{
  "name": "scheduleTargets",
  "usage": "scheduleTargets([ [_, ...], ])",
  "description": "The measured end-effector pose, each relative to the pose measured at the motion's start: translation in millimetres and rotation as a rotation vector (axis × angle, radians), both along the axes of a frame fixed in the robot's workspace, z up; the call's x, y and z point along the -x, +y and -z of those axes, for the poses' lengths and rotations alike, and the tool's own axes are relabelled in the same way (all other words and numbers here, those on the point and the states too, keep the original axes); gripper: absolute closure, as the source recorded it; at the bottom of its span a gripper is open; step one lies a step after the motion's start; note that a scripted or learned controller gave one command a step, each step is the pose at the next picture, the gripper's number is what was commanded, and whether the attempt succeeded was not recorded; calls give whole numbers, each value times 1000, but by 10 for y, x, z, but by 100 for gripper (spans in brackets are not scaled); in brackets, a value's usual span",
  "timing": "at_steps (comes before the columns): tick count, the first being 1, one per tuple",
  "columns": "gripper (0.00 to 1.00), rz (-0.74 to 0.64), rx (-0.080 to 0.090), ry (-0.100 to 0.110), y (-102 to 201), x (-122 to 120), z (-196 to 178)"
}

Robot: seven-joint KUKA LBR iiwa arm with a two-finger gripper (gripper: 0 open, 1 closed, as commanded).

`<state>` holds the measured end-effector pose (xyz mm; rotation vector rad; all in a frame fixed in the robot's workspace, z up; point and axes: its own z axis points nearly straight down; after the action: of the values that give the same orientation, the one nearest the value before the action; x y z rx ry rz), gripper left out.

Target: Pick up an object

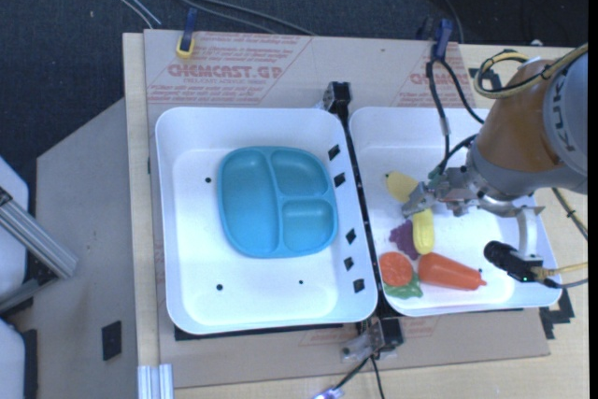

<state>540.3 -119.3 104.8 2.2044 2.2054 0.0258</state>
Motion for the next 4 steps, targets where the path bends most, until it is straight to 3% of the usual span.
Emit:
scheduleTargets([
  [1, 100, 2, -6, 26, 8, 78, -11],
  [2, 100, -1, -4, 22, 67, -16, -583],
  [4, 100, -1, -4, 21, 133, 19, -1529],
])
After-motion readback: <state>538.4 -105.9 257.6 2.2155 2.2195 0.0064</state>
